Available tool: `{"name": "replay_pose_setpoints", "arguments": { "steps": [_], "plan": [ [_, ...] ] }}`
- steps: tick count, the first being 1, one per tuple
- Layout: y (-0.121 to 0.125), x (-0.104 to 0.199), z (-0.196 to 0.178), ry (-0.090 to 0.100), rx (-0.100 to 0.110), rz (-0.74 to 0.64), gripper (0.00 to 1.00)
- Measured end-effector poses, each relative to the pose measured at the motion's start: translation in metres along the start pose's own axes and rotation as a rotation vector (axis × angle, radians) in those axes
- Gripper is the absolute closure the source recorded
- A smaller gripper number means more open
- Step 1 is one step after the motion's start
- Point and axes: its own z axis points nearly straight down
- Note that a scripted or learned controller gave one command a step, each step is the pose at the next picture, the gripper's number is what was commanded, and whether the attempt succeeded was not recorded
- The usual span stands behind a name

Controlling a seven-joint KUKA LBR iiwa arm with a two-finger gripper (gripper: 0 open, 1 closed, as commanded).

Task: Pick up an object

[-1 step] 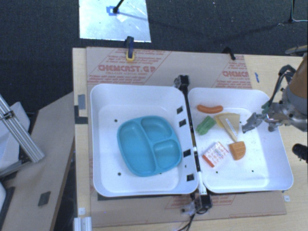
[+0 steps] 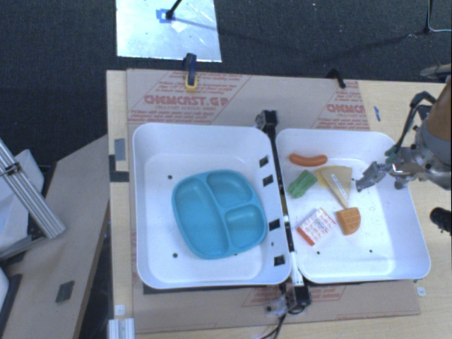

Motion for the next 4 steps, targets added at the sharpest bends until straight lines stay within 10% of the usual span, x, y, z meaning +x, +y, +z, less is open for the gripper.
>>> {"name": "replay_pose_setpoints", "arguments": {
  "steps": [3, 4],
  "plan": [
    [0.003, -0.011, 0.130, 0.001, 0.002, 0.002, 0.00],
    [0.004, -0.012, 0.118, -0.001, -0.002, 0.001, 1.00]
  ]
}}
